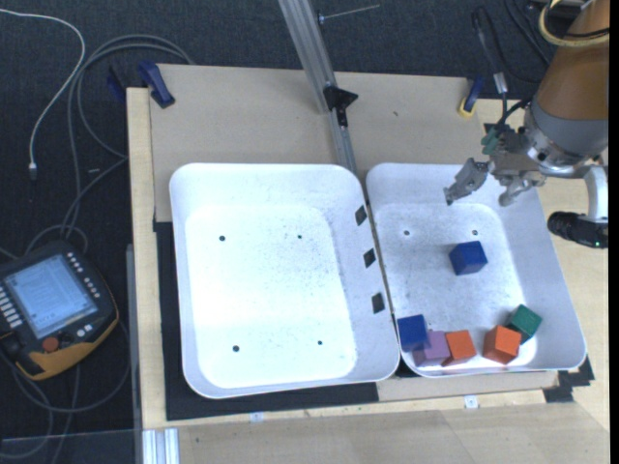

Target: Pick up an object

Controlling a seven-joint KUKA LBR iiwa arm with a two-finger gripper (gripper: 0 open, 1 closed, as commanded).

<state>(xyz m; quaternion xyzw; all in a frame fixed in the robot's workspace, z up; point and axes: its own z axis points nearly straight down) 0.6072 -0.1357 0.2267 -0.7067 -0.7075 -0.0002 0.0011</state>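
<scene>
My gripper (486, 188) hangs over the far part of the right bin (542, 259), open, its two grey fingers spread wide with nothing between them. A blue cube (468, 257) lies alone in the middle of that bin, a little nearer the front than the gripper. Along the bin's front edge sit another blue cube (412, 332), a purple block (433, 347), an orange block (459, 346), a second orange block (502, 343) and a green block (525, 321).
The left bin (193, 259) stands beside the right one, with black clips (368, 257) on the shared rim. A metal pole (309, 46) slants up from the bench's back. A teach pendant (53, 303) and cables lie on the floor at left.
</scene>
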